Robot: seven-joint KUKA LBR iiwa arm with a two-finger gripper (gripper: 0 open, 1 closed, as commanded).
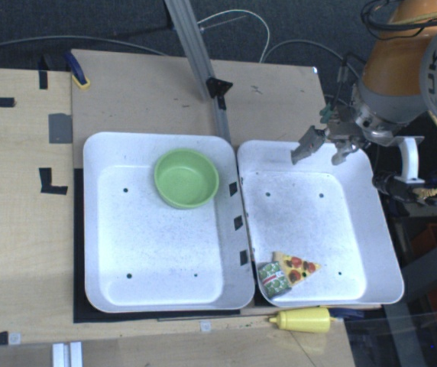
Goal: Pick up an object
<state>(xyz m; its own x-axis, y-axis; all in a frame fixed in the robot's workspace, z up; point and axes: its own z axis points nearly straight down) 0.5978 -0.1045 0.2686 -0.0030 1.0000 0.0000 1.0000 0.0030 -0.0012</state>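
Note:
A green bowl (186,177) sits in the far part of the left bin (104,281). A toy pizza slice (298,267) and a small green-and-white packet (273,279) lie together at the near left corner of the right bin (379,266). A yellow mustard bottle (304,320) lies on the bench just outside that bin's near rim. My gripper (324,150) hangs over the far rim of the right bin, its two grey fingers (305,146) spread open with nothing between them, well away from the pizza slice and packet.
A slanted grey metal pole (195,44) with a black clamp stands behind the bins. Cables run across the dark floor at the back. The wooden bench (20,205) extends left with black tape marks.

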